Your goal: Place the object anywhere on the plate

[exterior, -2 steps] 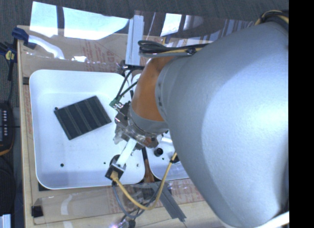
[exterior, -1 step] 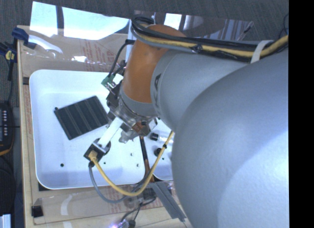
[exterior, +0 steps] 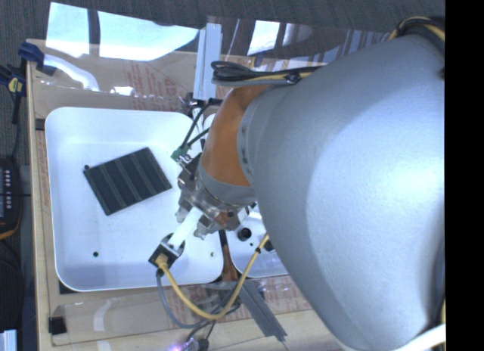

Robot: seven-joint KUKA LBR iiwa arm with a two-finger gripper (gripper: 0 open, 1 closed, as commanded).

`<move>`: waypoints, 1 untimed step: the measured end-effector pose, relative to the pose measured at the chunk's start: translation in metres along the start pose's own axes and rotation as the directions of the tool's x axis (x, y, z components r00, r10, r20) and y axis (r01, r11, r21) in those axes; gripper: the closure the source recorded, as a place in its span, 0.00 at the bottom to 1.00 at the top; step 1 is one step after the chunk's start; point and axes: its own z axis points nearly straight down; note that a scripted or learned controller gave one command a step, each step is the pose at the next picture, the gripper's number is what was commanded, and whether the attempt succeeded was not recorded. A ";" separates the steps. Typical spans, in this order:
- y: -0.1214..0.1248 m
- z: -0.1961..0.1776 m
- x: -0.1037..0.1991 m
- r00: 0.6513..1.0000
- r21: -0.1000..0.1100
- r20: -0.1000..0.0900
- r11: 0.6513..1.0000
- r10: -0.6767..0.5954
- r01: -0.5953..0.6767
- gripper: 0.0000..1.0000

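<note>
Two white bins share the tabletop (exterior: 106, 313), and the task's thing is hard for us to pin down. In the left-hand bin (exterior: 72, 134) a dark ribbed plate (exterior: 127, 181) lies flat and skewed. A small dark bit (exterior: 96, 254) sits well apart from it, near the bin's front corner. We take that bit for the object, though it is too small to be sure. If so, we judge it light and hard, easy to knock away, and best pinched from straight above across its middle. The plate looks stiff, and its ribs would likely stop a small piece from sliding. The grey arm (exterior: 355, 191) covers most of the right-hand bin (exterior: 253, 266). Its tool (exterior: 203, 217) hangs over the inner edge of the left-hand bin, and we cannot tell whether it is released or clenched. We can read no brand, label or writing anywhere.
</note>
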 end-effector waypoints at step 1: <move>-0.037 -0.075 0.029 0.995 -0.002 -0.003 0.995 0.099 -0.099 1.00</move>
